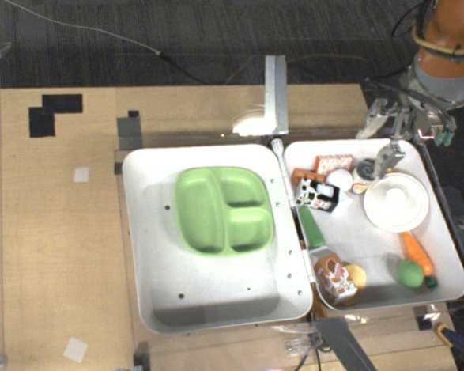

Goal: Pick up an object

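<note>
My gripper (388, 155) hangs over the back of the right bin (453, 284), just above a white bowl (396, 202) and beside a small dark round object (365, 169). Nothing shows in its grasp. Also in that bin lie an orange carrot (417, 252), a green ball-like fruit (410, 274), a brown figure (335, 277) with a yellow piece (355, 275), a green stick-shaped item (311, 229), a black-and-white patterned item (318, 194) and a red-and-white box (333, 164).
The left bin (157, 305) holds a green divided plate (222, 209). A metal post (277, 98) stands behind the wall between the two bins. The arm's orange band (446, 15) is at the top right, with cables around it.
</note>
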You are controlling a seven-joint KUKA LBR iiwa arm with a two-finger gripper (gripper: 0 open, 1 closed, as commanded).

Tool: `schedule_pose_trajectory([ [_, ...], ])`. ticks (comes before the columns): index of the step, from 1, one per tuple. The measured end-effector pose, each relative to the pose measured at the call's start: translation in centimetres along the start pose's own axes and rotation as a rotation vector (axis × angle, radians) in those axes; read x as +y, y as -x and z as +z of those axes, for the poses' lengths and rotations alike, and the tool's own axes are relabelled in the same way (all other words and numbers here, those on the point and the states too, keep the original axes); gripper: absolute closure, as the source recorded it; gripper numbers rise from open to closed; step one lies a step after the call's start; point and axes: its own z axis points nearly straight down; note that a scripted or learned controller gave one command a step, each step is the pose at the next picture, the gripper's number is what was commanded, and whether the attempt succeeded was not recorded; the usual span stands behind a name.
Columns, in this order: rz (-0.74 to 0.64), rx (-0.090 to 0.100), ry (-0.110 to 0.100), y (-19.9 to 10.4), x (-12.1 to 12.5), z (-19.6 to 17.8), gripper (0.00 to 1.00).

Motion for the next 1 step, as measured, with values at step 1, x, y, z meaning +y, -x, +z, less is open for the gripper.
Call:
schedule_pose_trajectory([
  [1, -0.143, 0.000, 0.000, -7.20, -1.87, 12.16, 0.00],
])
